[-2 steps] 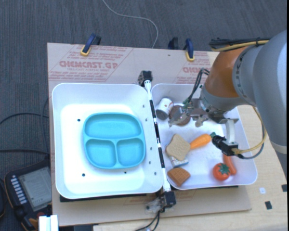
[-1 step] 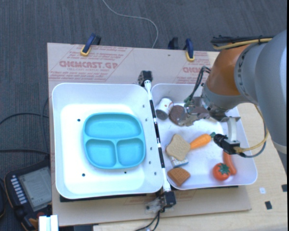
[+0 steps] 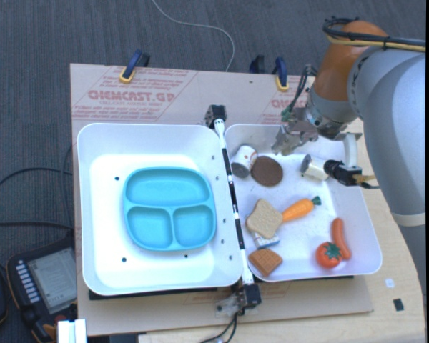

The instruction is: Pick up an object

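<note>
My gripper [image 3: 289, 141] hangs over the back part of the right bin [image 3: 357, 213], just behind and to the right of a brown round patty [image 3: 267, 171]. A small white cup [image 3: 242, 158] lies left of the patty, near the bin's left wall. Further forward lie a slice of bread [image 3: 264, 219], an orange carrot [image 3: 299, 209], a red sausage [image 3: 339, 236], a red tomato [image 3: 328, 255] and a brown waffle piece [image 3: 265, 261]. I see nothing held in the gripper.
The left bin [image 3: 100, 148] holds a blue divided plate [image 3: 170, 207]. A raised divider [image 3: 229, 191] separates the two bins. The grey arm [image 3: 393, 106] reaches in from the right over the right bin's back corner.
</note>
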You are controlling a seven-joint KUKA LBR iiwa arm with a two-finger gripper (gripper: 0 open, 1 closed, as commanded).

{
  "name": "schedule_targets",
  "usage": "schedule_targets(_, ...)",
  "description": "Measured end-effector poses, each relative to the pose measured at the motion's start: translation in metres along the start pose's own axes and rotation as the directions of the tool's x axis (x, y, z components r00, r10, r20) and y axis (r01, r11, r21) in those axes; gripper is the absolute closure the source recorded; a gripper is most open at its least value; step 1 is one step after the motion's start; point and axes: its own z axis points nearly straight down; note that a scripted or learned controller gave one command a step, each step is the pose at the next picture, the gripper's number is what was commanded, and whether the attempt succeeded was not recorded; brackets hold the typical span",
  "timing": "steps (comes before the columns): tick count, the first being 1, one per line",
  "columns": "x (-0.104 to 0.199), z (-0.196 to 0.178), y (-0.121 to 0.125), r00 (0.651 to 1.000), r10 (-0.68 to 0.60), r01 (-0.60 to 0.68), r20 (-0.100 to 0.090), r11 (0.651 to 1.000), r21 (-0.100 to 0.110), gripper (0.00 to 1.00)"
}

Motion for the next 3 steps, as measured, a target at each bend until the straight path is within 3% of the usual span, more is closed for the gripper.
schedule_targets(1,0.006,0.037,-0.018,1.000,-0.001,0.001,0.003,1.000,-0.015,1.00)
schedule_targets(2,-0.016,-0.003,-0.020,1.000,0.001,-0.001,0.000,1.000,-0.001,1.00)
schedule_targets(3,-0.015,-0.002,-0.021,1.000,0.000,0.000,0.000,1.000,0.001,0.00)
